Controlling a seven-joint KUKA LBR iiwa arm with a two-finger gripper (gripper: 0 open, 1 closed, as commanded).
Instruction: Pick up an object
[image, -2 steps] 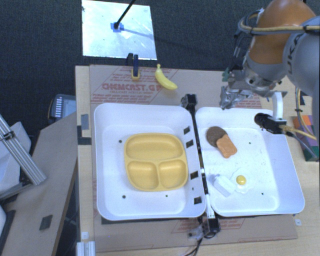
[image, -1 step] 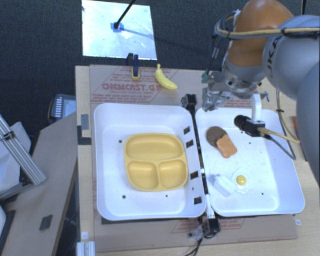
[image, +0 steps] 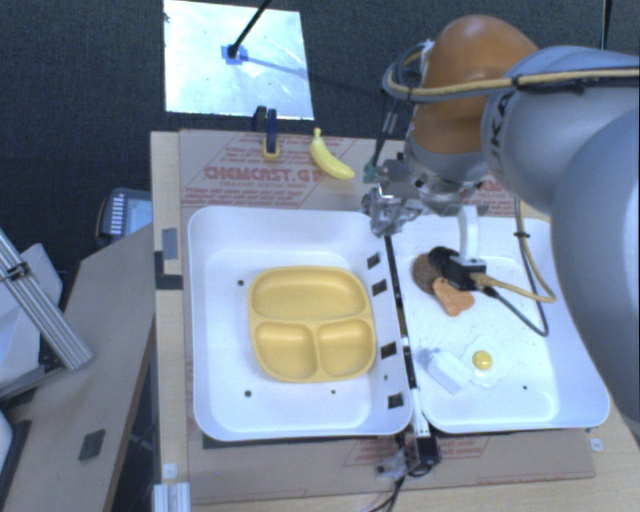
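Yellow tray (image: 308, 323) fills left bin's (image: 215, 330) middle; right bin's (image: 560, 390) near corner lies open

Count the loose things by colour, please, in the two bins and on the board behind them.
Yellow: 2, the divided tray and the banana
Brown or orange: 2, the brown piece and the orange piece
White: 2, the fried egg and the white block
Total: 6

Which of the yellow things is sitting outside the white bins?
The banana. It lies on the cardboard behind the bins, while the yellow divided plate sits in the left bin and the fried egg in the right bin.
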